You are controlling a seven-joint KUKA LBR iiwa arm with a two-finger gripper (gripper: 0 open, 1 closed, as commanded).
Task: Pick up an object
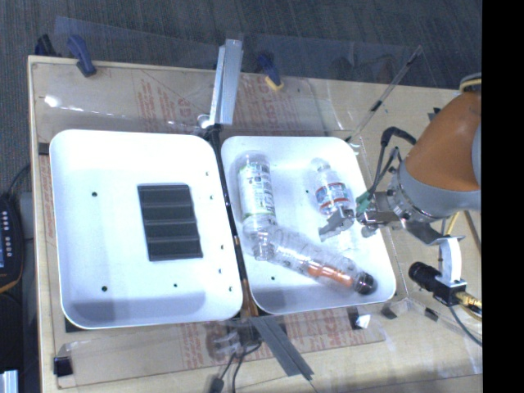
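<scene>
The arm's fingers hang low over the right bin, whether open or closed cannot be told. A small labelled bottle lies just above them, a tall clear bottle to their left, and an orange-filled bottle just below.

A black ribbed block is seen lying flat in the left bin. Two blue clamps are fixed along the bench's far edge.
</scene>
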